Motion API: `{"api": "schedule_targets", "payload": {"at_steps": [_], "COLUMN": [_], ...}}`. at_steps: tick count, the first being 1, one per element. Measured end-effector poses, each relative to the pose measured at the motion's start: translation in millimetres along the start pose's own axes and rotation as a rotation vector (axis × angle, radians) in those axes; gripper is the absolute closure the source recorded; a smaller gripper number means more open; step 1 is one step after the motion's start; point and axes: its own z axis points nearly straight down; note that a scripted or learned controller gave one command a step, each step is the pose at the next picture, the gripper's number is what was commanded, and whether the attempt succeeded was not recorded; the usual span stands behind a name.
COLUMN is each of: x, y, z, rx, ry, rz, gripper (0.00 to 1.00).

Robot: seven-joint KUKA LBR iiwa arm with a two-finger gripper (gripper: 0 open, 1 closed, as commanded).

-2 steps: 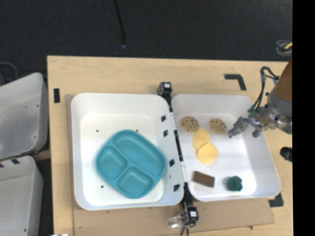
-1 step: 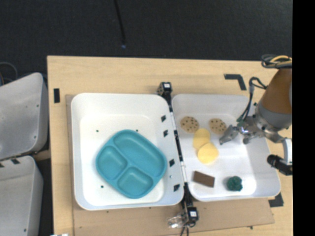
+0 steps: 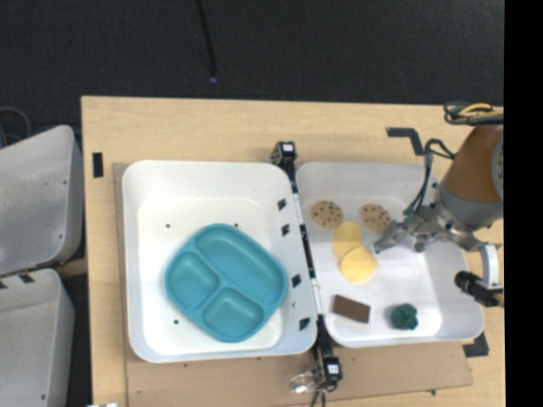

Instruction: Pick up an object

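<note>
Fingers [image 3: 389, 239]: spread state not discernible, tips beside cookie [image 3: 374, 217] in right bin [image 3: 458, 316]. Cookie judged light, stiff, brittle, flat; grip across edges. Yellow pieces [image 3: 357, 263] adjacent left.

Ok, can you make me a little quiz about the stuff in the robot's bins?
1. True or false: the blue tray lies in the right bin.
2. How many cookies are in the right bin?
3. What lies nearest the brown block? A) green ball B) left bin corner C) gripper

Key:
1. False, it lies in the left bin.
2. Two, beside the yellow pieces.
3. A
</note>
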Motion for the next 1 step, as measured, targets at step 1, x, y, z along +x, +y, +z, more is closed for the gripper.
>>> {"api": "schedule_targets", "payload": {"at_steps": [1], "x": [-1.0], "y": [1.3], "z": [-12.6], "rx": [-0.006], "ry": [-0.001], "rz": [0.002], "gripper": [1.0]}}
